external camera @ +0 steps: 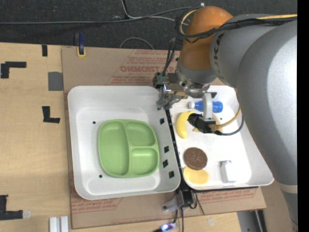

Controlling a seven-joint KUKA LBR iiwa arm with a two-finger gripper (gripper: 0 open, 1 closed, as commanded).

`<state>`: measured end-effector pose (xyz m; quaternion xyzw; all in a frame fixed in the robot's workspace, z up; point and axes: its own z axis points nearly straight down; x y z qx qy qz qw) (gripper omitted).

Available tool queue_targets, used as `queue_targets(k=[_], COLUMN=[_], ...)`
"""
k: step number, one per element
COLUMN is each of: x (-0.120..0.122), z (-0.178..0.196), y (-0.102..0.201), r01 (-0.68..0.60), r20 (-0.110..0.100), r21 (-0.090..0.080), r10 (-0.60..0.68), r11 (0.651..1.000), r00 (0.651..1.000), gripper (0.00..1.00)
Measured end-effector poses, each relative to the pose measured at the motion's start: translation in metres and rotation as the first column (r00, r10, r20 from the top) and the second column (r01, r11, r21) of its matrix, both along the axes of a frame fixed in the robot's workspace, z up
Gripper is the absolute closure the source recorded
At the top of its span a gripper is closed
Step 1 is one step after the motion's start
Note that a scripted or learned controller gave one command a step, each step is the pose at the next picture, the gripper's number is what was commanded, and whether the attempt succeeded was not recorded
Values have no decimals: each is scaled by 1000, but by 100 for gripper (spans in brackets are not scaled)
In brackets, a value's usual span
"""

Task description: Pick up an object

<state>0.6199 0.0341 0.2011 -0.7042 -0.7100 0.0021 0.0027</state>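
While gripper [165,95] hovers over bin divider [170,151], grip state unreadable; banana [181,125] nearby, likely light, slick, curved: pinch across middle.

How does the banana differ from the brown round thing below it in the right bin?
The banana is bright yellow, long and curved; the brown disc is dark, round and flat. The banana lies higher in the view than the disc. Both rest in the right bin, near its left wall.
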Motion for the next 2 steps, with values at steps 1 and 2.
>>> queue_targets(k=[1, 2], x=[11, 22], z=[2, 14], y=[54, 65], r01=[0, 4], r20=[0, 1], r21=[-1, -2], r10=[0, -4], r11=[1000, 1000], r00=[1000, 1000], gripper=[100, 100])
